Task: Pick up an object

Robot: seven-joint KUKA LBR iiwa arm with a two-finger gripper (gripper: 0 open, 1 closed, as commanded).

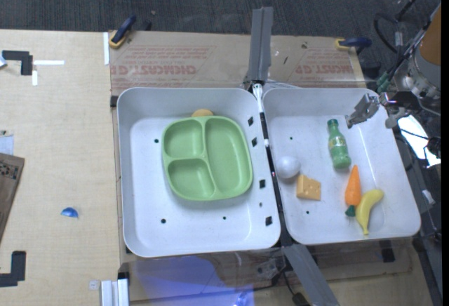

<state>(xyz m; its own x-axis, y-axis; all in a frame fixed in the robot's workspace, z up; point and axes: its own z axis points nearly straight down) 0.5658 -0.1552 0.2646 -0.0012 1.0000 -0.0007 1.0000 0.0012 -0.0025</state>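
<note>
End effector (365,109) over right bin's (309,227) far right corner, finger state cannot tell, nothing seen between fingers. Green bottle (338,144) just below-left of it. Carrot (353,189) and banana (369,208) further down, touching. Cheese wedge (308,187), white ball (287,166) lower left. Green divided plate (208,157) far left in left bin (140,220).

Glossy, seemingly plastic green tray (208,157); smooth white bins (140,227)

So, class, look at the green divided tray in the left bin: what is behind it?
Behind the green divided tray, a small orange-yellow object peeks over its far rim. Just its rounded top shows. The tray covers the rest, so what it is cannot be told.
</note>
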